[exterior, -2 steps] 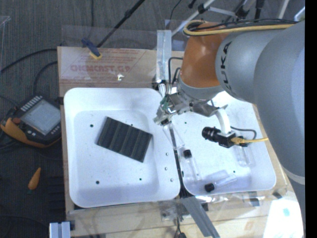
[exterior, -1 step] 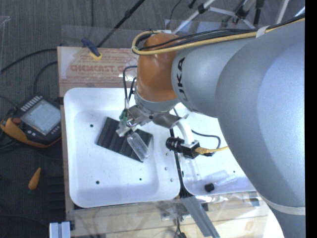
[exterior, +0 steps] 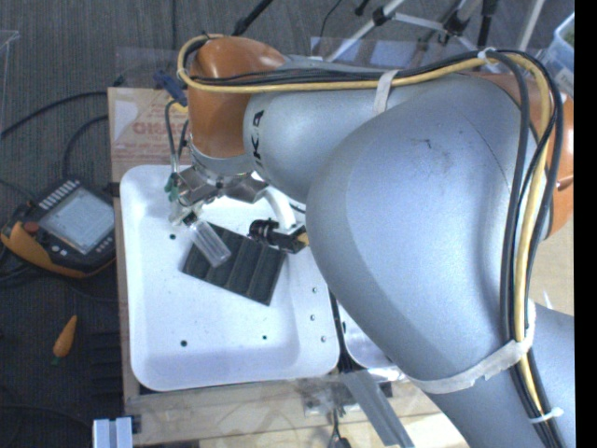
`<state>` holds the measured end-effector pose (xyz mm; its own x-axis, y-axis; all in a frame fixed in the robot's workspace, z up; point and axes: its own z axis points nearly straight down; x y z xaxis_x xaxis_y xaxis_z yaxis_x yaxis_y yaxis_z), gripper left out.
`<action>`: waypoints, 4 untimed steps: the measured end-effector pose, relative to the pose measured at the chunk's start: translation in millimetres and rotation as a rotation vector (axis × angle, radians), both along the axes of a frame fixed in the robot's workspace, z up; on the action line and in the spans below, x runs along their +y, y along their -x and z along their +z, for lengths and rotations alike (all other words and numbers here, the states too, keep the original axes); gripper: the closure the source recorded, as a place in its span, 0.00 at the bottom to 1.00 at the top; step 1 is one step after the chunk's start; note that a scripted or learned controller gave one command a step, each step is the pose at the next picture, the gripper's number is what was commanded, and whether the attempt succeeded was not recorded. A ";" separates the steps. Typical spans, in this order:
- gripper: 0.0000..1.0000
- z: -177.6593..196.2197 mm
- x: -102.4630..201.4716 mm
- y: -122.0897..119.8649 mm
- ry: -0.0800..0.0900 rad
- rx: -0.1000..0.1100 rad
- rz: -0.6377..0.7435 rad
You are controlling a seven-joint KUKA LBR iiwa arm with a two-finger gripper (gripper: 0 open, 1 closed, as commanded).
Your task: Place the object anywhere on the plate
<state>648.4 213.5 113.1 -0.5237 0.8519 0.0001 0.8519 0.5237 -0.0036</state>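
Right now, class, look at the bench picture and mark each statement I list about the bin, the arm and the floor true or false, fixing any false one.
1. A dark ridged plate lies in the left bin. True.
2. The arm reaches in from the left. False: it comes from the right.
3. The gripper is over the left bin, by the plate's upper left end. True.
4. A handheld controller sits inside the bin. False: it lies on the floor, left of the bin.
5. The band above the wrist is blue. False: the band is orange.
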 end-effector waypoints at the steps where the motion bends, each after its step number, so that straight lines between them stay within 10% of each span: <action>1: 1.00 81.1 -7.5 35.3 -0.003 -0.003 0.620; 2: 1.00 95.6 20.2 -3.6 -0.004 -0.006 0.937; 3: 1.00 105.3 22.0 -3.7 -0.008 -0.010 0.938; 4: 1.00 194.3 20.0 -5.2 -0.004 -0.007 1.317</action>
